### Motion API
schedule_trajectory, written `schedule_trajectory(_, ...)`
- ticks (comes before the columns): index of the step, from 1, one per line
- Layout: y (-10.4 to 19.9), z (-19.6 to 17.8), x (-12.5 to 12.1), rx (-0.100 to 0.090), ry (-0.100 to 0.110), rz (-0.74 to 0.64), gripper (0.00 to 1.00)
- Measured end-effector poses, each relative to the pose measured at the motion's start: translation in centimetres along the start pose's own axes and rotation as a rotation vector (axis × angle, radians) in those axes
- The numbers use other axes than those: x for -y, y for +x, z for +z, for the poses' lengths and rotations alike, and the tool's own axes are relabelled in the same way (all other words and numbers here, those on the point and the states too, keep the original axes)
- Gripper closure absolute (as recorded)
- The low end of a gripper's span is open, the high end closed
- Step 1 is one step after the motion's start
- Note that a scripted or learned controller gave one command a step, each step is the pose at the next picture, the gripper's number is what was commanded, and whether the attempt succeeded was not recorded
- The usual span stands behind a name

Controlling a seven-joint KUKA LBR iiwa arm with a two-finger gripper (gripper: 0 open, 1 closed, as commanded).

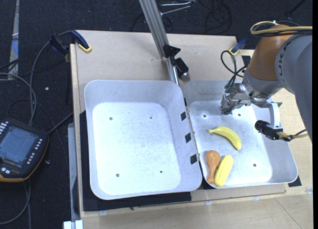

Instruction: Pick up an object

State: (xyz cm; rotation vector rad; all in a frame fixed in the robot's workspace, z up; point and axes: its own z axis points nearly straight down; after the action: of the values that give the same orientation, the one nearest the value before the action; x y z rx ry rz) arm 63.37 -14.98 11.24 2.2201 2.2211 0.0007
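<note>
In the right bin (258, 173) lie a yellow banana (227, 136) near the middle, an orange drumstick-shaped toy (212, 162) at the front left, and a yellow corn-like piece (223, 170) beside it. My gripper (227, 107) hangs over the bin's back part, above and behind the banana, apart from it. Nothing shows between its fingertips.
The left bin (134, 138) sits beside the right one, with black clips along the shared rim (189, 136). A slanted metal post (159, 29) rises behind the bins. A black cable plug (266, 129) hangs by the arm. A teach pendant (17, 148) lies at the far left.
</note>
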Motion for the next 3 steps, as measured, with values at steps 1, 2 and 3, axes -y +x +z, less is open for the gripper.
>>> schedule_trajectory(1,0.3,-4.3,-0.2,0.000,-0.002,0.000,1.00)
schedule_trajectory(2,-0.1,-9.0,-1.1,0.000,-0.003,0.000,1.00)
schedule_trajectory(3,-0.8,-14.2,-0.5,0.000,-0.003,0.000,1.00)
